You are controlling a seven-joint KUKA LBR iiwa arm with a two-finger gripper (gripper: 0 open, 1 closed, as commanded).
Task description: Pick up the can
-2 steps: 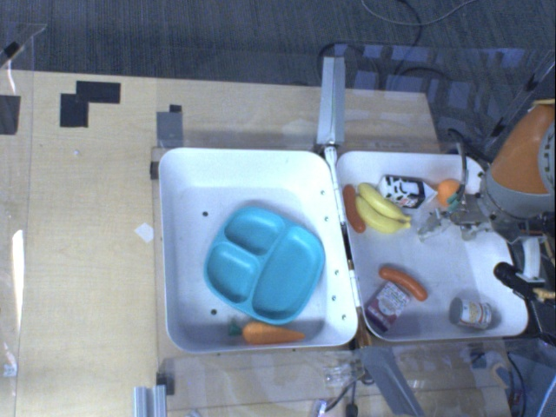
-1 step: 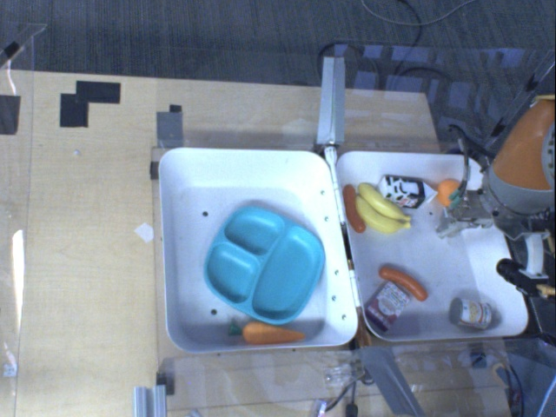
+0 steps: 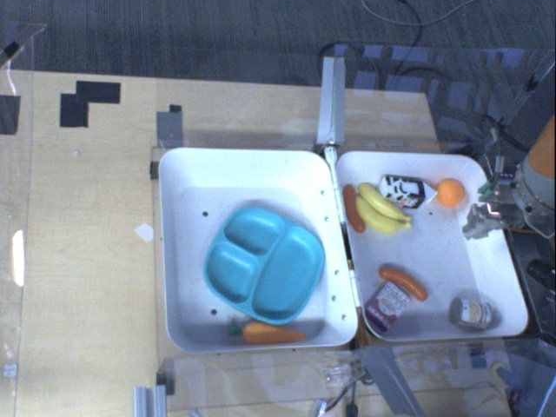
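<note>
Nearest the lens, lying on its side in the front corner of the right bin [image 3: 512, 263], is the can [image 3: 473, 313], silvery with a pale label, below the pincer [image 3: 483, 220] and well apart from it. That pincer hangs over the bin's right rim, at the end of the grey wrist reaching in from the right; whether its tips stand apart or together cannot be told, as they are small and blurred against the white wall, and nothing shows between them. Just above and left of the pincer sits an orange [image 3: 450, 193], and further left from it a black-and-white carton [image 3: 401, 191], a bunch of bananas [image 3: 382, 208] and a sausage [image 3: 354, 208] against the dividing wall. Below and left of the pincer lie a second sausage [image 3: 403, 283] and a dark pouch [image 3: 387, 306]. Far to the pincer's left, the other bin [image 3: 178, 233] holds a blue divided plate [image 3: 265, 265] with a carrot [image 3: 271, 334] at its front edge. Judging by the layout, the can rests free of its neighbours, so a descent toward the front corner looks unobstructed, though the walls there leave little room and a rolling can may slip. Both bins sit on the wooden desk [image 3: 87, 233].
</note>
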